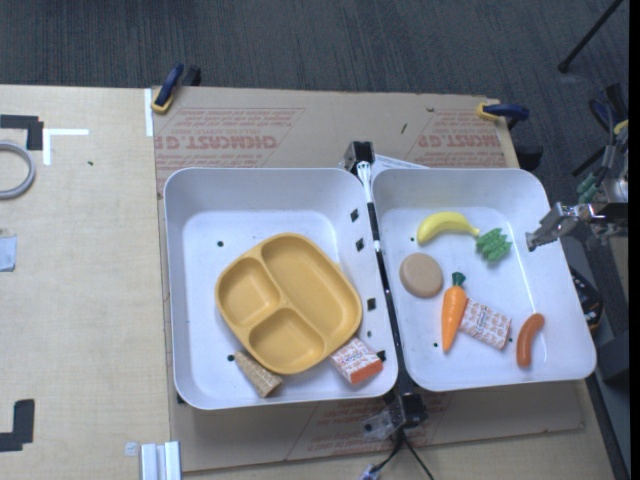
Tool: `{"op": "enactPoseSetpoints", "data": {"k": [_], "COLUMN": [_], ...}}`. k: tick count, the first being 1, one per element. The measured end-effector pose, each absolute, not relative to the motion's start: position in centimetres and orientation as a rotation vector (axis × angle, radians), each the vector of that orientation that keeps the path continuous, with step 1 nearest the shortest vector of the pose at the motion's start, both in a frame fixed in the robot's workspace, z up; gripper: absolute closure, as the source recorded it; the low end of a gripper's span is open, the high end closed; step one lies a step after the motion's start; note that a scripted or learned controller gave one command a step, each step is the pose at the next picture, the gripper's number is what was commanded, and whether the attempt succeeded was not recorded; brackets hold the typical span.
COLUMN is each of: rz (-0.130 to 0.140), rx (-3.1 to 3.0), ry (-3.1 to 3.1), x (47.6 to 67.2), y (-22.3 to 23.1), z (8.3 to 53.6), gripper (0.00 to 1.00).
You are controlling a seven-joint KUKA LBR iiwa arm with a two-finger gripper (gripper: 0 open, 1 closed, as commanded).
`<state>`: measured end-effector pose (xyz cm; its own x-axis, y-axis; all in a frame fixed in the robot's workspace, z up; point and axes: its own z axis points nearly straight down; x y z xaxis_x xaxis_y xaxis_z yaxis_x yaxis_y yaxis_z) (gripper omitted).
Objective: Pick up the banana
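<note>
Dark carpet behind a cardboard-topped bench, two white bins side by side, small curved yellow banana (446, 226) lying in the right bin (555, 366) near its far wall, beside green broccoli (492, 245), gripper (548, 230) above the bin's right rim, finger state impossible to tell.

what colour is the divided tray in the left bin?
Yellow-orange, plain, no pattern. The divided tray shows best in the camera view.
</note>
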<state>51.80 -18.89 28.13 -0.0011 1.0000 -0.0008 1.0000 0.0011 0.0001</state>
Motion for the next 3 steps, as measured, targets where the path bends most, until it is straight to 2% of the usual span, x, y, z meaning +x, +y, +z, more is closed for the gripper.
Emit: {"op": "enactPoseSetpoints", "data": {"k": [1,2,3], "rz": [-0.001,-0.001,0.0], "rx": [2.172,2.192,1.891], "ry": [2.268,2.251,2.508], "x": [58.3,63.3,65.9], "y": [-15.3,-12.8,-11.6], "z": [23.9,15.0,9.3], "gripper": [0.0,0.0,0.0]}}
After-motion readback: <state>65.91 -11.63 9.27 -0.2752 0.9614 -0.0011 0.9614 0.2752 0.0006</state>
